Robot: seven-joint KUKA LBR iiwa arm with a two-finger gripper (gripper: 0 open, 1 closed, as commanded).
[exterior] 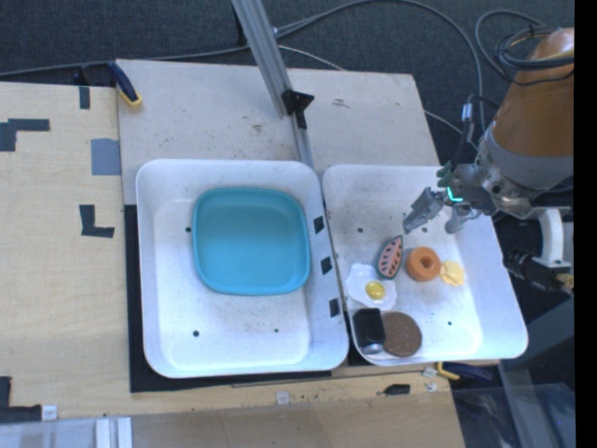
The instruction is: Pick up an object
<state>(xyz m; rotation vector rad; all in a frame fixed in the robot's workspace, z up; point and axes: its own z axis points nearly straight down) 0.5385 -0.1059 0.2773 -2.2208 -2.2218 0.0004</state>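
Several small toy foods lie in the right bin (485, 329): a watermelon slice (390, 257), an orange donut (423, 264), a small yellow piece (452, 273), a fried egg (373, 290), a black block (368, 326) and a brown round cookie (402, 334). My gripper (435, 221) hovers over the bin's upper right part, just above and slightly right of the donut. Its fingers are spread apart with nothing between them. It touches none of the objects.
A square blue plate (250, 241) lies in the left bin (163, 278). A grey metal pole (270, 54) slants down to the divide between the bins. Cables run along the back right, and a yellow-handled tool (126, 87) lies at the bench's back left.
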